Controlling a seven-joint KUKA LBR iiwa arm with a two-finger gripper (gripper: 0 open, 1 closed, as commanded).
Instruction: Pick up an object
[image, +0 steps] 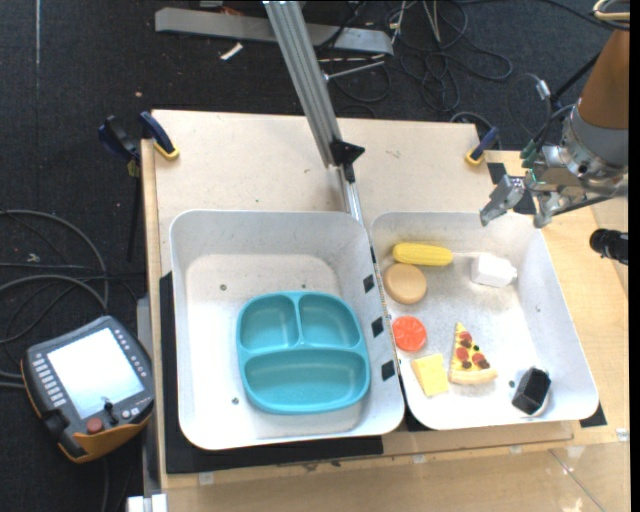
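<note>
Wooden bench (250, 160), gripper (520, 205) spread above right bin (560, 330), toy food inside

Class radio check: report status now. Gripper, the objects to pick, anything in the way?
Gripper above right bin's far rim, holding nothing. Corn, bun, white block, pizza slice lie untouched. Nothing blocking.

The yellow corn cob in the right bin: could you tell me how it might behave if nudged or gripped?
The corn cob is a rounded, elongated shape lying on its side, so a sideways nudge would probably roll it. It looks like a moulded toy, likely stiff and light. Its smooth, curved surface may slip from a grip along its length; closing across its width seems safer.
</note>
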